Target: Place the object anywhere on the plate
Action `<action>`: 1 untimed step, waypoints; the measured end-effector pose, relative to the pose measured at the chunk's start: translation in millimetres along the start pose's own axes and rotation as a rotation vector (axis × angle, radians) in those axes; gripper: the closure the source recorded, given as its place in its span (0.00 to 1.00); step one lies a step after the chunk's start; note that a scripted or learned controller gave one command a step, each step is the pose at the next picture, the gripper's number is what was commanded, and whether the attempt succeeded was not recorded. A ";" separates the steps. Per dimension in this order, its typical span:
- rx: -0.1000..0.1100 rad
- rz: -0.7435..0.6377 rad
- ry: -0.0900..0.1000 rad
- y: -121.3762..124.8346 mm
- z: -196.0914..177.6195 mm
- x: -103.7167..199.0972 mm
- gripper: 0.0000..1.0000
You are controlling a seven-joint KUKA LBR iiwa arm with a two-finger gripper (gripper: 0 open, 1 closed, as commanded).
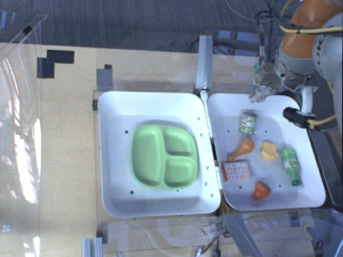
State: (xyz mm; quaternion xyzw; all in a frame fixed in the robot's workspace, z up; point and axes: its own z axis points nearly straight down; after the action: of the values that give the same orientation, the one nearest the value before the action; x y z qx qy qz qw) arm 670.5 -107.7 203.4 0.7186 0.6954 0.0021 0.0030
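Note:
A green plate [163, 155] with three compartments lies in the left bin [115, 143]. The right bin [313, 191] holds several objects: a small green-labelled can [247, 122], an orange drumstick [241, 149], a yellow piece [269, 151], a green bottle [290, 165], a red-and-white flat packet [236, 171] and a red strawberry-like piece [261, 190]. My gripper [261, 92] hangs over the far edge of the right bin, just above the can. Nothing shows between its fingers.
A metal divider [203, 63] runs between the bins at the back. Cables loop behind the arm at top right. A clear panel stands along the left side of the bench.

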 end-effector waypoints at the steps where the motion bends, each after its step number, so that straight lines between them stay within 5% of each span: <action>1: 0.000 -0.097 0.001 -30.9 -66.9 53.8 1.00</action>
State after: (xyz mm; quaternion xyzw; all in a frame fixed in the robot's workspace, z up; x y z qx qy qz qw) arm 640.9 -52.9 270.0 0.6842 0.7293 0.0023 0.0027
